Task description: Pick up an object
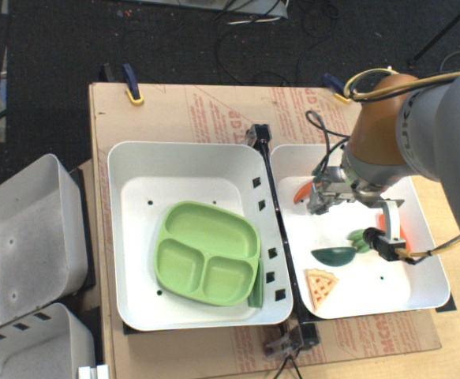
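Hovering in the right bin (431, 290), the tool (321, 202) is sitting beside an orange piece (303, 191); its grip cannot be told. Green tray (206, 253) is lying in the left bin (127, 212).

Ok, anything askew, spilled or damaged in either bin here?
Nothing stands out. The green divided plate lies flat in the left bin, slightly rotated. In the right bin, the pizza slice and dark green spoon lie loose on the floor, with the gripper near an orange piece.
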Motion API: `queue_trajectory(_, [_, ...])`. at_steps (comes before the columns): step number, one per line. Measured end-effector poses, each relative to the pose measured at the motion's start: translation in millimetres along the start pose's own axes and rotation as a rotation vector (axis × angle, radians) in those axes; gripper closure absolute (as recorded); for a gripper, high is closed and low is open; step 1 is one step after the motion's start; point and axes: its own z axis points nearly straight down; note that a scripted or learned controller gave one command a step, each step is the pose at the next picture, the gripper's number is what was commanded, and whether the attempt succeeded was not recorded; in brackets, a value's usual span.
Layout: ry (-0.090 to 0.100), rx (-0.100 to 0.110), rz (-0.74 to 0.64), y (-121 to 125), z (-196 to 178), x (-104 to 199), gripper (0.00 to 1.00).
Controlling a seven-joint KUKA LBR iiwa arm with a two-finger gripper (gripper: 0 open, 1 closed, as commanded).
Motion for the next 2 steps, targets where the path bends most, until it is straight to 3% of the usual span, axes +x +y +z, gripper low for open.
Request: queue_trajectory(2, [-0.001,-0.005,-0.005,3.8,-117.7,0.2,1.0])
